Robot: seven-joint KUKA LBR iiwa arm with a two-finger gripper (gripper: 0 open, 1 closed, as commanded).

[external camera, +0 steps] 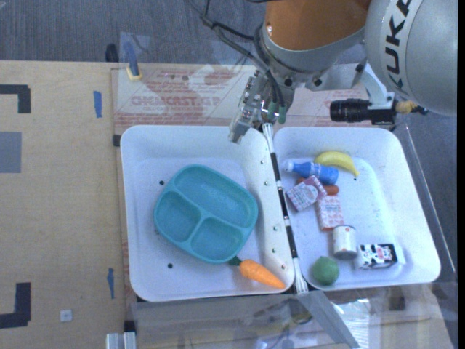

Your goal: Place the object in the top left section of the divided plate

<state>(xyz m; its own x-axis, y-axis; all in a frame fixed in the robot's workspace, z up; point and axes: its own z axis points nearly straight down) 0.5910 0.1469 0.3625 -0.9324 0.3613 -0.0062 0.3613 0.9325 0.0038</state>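
A teal divided plate (205, 213) with three sections lies in the left bin (145, 158), tilted a little, and nothing lies in its sections. An orange carrot (260, 273) rests on the bin floor just below the plate's lower right rim. My gripper (251, 118) hangs over the back edge of the bins, above the ridge where the two bins meet and beyond the plate's far right side. I see nothing held under it.
The right bin (407, 195) holds a banana (338, 160), a blue bottle (311, 169), two red packets (305, 193), a small can (344, 241), a black-and-white carton (378, 255) and a green ball (325, 270). The arm's body looms over the back right.
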